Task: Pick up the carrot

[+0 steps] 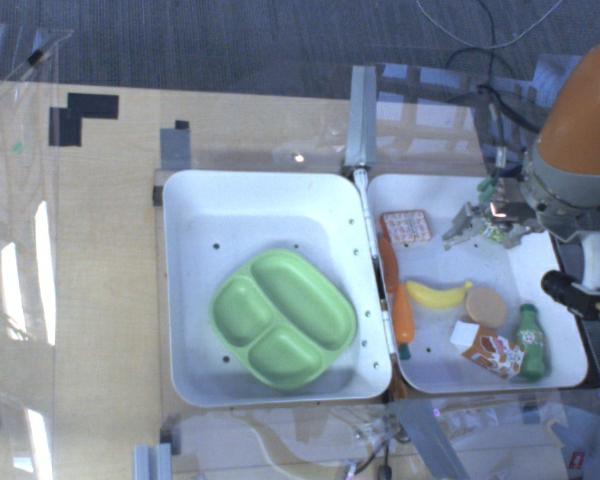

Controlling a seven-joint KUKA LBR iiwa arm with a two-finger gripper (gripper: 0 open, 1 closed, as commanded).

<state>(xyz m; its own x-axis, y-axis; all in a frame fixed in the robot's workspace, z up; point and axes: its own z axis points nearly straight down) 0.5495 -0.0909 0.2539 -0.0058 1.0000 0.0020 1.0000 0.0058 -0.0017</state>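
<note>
The carrot (398,296) is long and orange, with a dark green tip at its near end. It lies along the left wall of the right bin (570,368), just left of the banana. My gripper (487,226) hangs over the far part of the same bin, to the right of and beyond the carrot and well apart from it. Its metal fingers (462,230) are spread open and nothing is between them.
The right bin also holds a pink checked block (407,228), a yellow banana (438,294), a round tan disc (486,308), a green bottle (530,341) and an orange-and-white packet (492,353). A green divided plate (283,316) lies in the left bin (190,268).
</note>
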